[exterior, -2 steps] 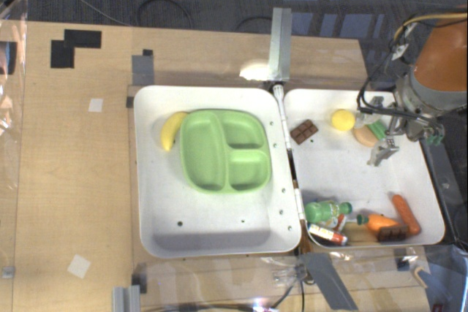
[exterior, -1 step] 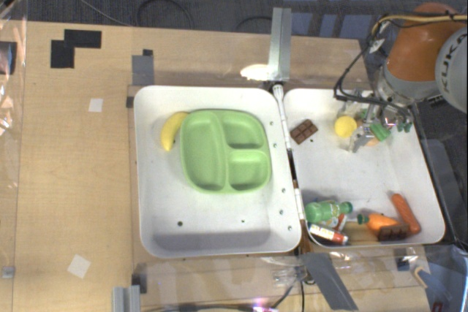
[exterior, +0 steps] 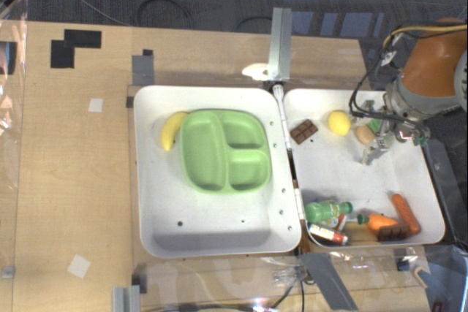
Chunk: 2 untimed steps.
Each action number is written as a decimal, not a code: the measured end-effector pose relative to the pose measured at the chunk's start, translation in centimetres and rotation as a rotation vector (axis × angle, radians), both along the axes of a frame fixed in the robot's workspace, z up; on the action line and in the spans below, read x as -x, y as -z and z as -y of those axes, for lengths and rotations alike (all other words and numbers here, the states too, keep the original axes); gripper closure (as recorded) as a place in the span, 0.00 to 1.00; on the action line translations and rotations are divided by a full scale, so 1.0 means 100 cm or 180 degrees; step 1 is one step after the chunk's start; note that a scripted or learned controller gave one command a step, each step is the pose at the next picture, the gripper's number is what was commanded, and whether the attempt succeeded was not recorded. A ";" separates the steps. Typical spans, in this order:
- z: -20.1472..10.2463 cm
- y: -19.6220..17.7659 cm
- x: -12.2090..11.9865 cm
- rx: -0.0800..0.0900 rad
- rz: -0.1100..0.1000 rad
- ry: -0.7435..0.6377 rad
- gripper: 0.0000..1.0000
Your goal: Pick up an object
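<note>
My gripper [exterior: 374,151] hangs over the upper right part of the right bin [exterior: 409,179], under the grey wrist and orange band. Just left of it lies a small tan rounded object [exterior: 363,134], with a bit of green [exterior: 375,125] beside it, partly hidden by the wrist. A yellow lemon [exterior: 338,123] and a brown chocolate piece [exterior: 303,131] lie further left. Along the bin's front edge are a green bottle [exterior: 327,212], a carrot [exterior: 381,221] and a reddish sausage [exterior: 405,212].
The left bin [exterior: 153,223] holds a green divided plate [exterior: 223,150] with a banana [exterior: 172,129] at its left side. A metal post [exterior: 278,47] stands behind the divider between the bins. Bare white floor lies in the middle of the right bin.
</note>
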<state>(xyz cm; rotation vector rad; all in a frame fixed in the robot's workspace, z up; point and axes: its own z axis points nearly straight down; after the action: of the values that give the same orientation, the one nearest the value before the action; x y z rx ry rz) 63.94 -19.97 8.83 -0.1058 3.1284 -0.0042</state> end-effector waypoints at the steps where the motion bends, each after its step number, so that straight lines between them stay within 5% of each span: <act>1: -0.002 -0.016 -0.005 0.0007 0.0050 -0.0018 1.00; 2: 0.006 -0.112 -0.023 0.0019 0.0021 -0.1091 1.00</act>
<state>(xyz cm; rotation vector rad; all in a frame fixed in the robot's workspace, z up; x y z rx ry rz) 66.28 -20.54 20.02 -0.6364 3.0581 -0.0109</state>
